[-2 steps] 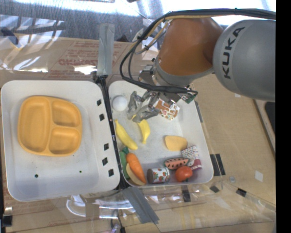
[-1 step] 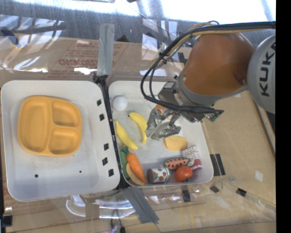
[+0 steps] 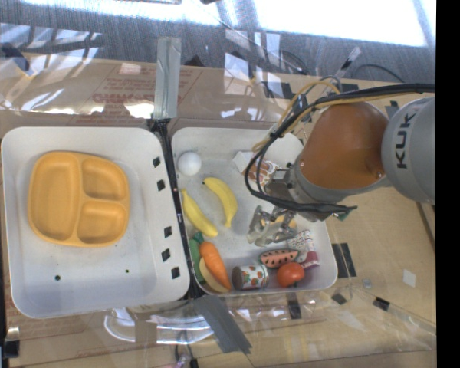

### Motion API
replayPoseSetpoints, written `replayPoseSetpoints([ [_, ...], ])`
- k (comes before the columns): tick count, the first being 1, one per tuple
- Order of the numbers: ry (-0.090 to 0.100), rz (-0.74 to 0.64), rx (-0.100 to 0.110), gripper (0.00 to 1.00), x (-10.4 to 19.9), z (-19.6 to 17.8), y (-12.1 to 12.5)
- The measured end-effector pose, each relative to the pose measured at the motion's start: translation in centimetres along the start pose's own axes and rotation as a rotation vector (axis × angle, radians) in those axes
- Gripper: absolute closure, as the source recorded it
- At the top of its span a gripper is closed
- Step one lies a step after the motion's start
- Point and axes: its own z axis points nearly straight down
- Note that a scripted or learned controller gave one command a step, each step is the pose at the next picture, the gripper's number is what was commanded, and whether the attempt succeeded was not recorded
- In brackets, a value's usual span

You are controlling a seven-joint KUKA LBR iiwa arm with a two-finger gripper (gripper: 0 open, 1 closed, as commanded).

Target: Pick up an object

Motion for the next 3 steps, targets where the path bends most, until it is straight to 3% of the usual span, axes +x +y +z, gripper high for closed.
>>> replayPoseSetpoints([
  [1,-0.009,-0.082,0.015,1.0,-12.4,-6.6,-0.2],
  [2,-0.003,-0.363,0.011,1.0,-6.2,3.7,-0.5],
  [3,0.0,-0.566,0.011,1.0,2.6,3.7,-3.8],
])
